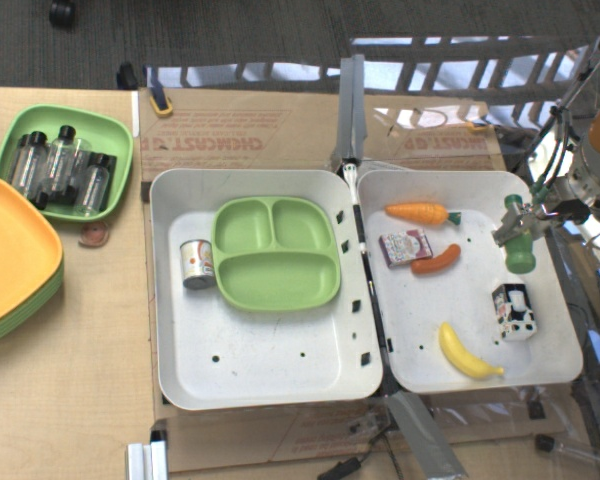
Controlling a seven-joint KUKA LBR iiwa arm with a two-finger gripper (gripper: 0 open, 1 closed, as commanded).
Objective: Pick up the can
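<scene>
The can (196, 264) is small and silver with a reddish label. It lies on its side in the left bin (260, 368), against the left edge of the green divided plate (277, 252). My gripper (518, 226) hangs over the far right side of the right bin (480, 388), a long way from the can. A green bottle-like object (521, 257) sits right under the gripper, and whether the gripper is touching it is unclear.
The right bin holds a carrot (417, 212), a pink packet (404, 247), a red sausage-like piece (436, 259), a banana (467, 353) and a cow-print carton (514, 311). A green tray of bottles (64, 164) and orange plates (15, 268) stand at the left.
</scene>
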